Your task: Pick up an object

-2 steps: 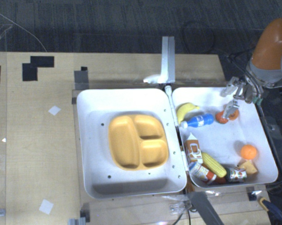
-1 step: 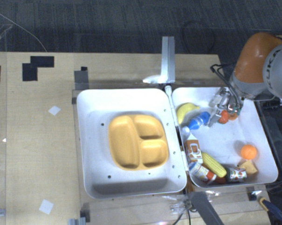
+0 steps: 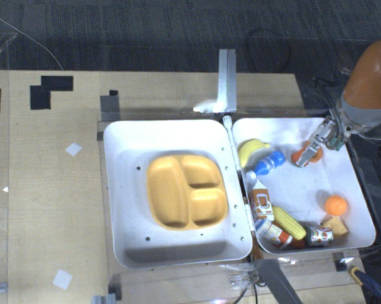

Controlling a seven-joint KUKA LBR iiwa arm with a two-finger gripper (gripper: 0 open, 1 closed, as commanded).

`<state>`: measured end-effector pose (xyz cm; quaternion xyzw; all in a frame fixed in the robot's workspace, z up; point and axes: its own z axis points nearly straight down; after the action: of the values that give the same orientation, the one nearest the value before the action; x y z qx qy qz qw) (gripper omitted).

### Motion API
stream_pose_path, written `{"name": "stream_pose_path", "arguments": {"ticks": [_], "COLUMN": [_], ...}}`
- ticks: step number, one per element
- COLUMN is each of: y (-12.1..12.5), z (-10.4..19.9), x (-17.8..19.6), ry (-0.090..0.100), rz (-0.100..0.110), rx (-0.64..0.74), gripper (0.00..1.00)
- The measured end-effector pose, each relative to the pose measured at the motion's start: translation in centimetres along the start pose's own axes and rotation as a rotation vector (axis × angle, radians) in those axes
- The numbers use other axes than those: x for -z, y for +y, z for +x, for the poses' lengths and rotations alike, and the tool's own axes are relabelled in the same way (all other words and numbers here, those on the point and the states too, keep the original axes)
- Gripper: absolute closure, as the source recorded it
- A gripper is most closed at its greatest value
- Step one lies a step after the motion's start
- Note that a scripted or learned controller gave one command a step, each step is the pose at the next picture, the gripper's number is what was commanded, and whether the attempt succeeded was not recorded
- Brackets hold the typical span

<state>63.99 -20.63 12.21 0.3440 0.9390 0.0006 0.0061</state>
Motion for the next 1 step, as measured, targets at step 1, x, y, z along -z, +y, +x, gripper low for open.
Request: {"name": "stream_pose_path", "arguments": {"ticks": [1], "y": [0.41], "z": [-0.18], "x": [1.45], "ry": [-0.011], "rz": [-0.005], "rx": [0.008], "gripper": [1.00]}}
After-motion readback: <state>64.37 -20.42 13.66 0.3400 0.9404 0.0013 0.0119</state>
